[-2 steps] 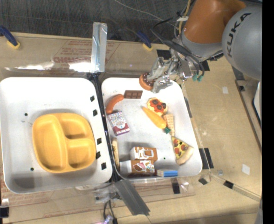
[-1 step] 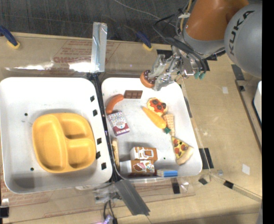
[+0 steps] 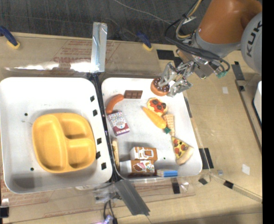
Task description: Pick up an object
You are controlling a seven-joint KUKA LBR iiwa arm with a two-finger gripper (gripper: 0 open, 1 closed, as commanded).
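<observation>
- The donut [image 3: 159, 87] — round, brown with a pink top — sits between the fingers [image 3: 167, 85] at the right bin's [image 3: 141, 171] far rim, apparently raised off the floor; the fingers look clenched on it, so the pick seems under way.
- Just below the fingers lie a chocolate bar [image 3: 133, 94], a sausage [image 3: 113, 103] and a small pizza [image 3: 157, 106], loose on the bin floor as spare targets.
- Far left of the fingers, the yellow tray [image 3: 64, 141] fills the other bin on the worktop [image 3: 230, 139].
</observation>
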